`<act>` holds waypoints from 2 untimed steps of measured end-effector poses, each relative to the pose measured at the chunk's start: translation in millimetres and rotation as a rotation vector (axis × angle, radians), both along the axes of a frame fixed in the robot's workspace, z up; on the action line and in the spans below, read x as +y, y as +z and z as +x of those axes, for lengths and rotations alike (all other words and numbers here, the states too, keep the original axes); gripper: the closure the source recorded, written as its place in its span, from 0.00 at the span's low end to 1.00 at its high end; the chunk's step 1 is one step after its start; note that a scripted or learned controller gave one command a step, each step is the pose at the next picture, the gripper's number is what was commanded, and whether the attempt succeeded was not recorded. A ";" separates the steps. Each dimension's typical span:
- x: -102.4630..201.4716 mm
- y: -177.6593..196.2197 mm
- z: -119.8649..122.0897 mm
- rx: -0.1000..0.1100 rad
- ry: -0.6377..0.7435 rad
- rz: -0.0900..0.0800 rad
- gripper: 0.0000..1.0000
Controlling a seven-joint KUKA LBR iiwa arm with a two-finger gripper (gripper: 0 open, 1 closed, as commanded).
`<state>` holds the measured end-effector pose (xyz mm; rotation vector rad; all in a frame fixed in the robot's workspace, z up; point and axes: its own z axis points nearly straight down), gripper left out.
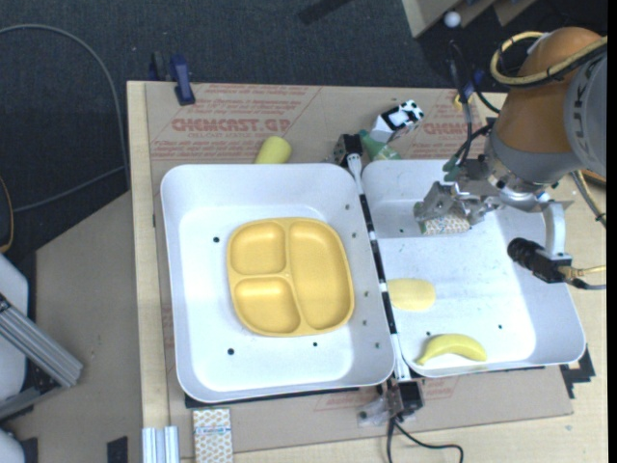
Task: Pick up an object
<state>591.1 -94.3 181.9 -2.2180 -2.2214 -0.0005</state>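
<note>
hovering low in the right bin (549, 345), gripper (445, 205) sitting just over a small speckled object (447, 224) at the bin's far end — nothing lifted yet, so judging the pick as barely begun. jaws: cannot tell whether apart or together. lying untouched nearer the front: a pale yellow piece (413, 295) and a banana (451, 350). resting in the left bin (193, 258), a yellow divided plate (289, 276). beneath, a cardboard-covered desk (145, 162) — dark carpet beyond.

A divided plate (289, 276) lies in the middle of the left bin (193, 258). In the right bin (540, 307), a banana (451, 349) lies at the near edge, a flat disc (412, 294) just behind it by the left wall, and the gripper (449, 206) hangs over the far part.
</note>
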 end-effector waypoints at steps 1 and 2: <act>35.6 2.8 51.9 -0.004 0.000 -0.002 1.00; 98.0 2.6 21.3 0.001 0.000 0.000 1.00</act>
